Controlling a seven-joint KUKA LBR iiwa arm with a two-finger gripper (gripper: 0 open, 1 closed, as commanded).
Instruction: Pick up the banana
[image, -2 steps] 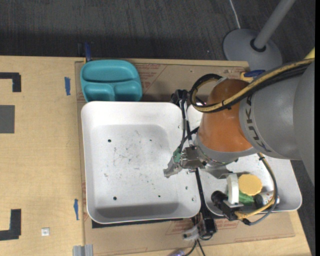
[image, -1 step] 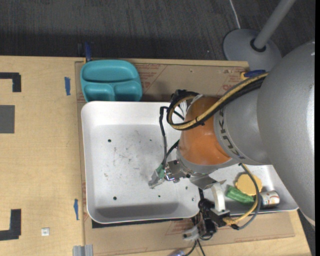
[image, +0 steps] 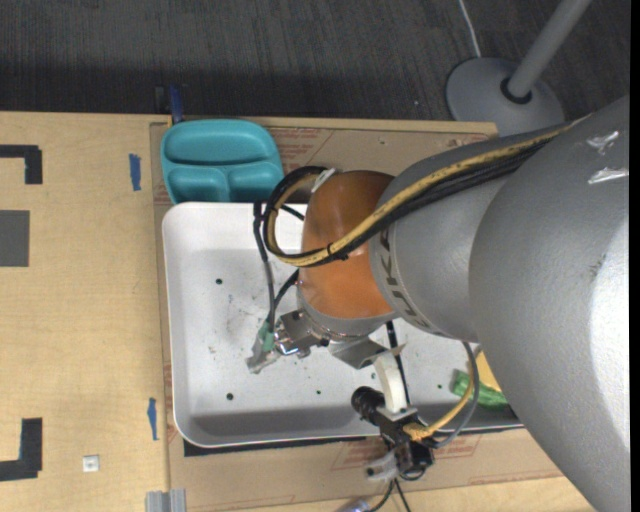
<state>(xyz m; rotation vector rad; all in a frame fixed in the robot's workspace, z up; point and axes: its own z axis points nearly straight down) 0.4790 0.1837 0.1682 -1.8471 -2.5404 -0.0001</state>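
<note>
Gripper (image: 263, 352): low over the floor of the left white bin (image: 200, 290), a little left of the bin's middle and toward its near wall. It is small and dark at this angle, with a green fleck on its body. Whether it is spread or pressed together cannot be told. Nothing can be seen held in it.

Arm (image: 520, 230): a bulky grey mass coming in from the right and covering most of that side. The orange band (image: 340, 250) sits over the far half of the bin. Black and yellow cables (image: 300, 255) loop around the band and trail down toward the gripper. A second cable bundle (image: 400, 430) hangs past the bin's near rim.

Banana (image: 487, 368): only a narrow pale-yellow strip shows, tucked against the arm's edge at lower right and well apart from the gripper. Its surface looks smooth and matte. Shape, length and ends are hidden under the arm, so the identification is tentative. A bright green object (image: 478, 390) lies touching or just beside it on the near side.

Bin floor: white and scuffed, with a few dark specks and grey smudges near the gripper.

Surroundings: a teal compartment tray (image: 220, 160) sits against the bin's far rim. The bench top (image: 80, 300) is tan cardboard with black marks and bits of blue tape (image: 135, 172). A grey stand base (image: 490, 90) sits on the dark floor beyond.
</note>
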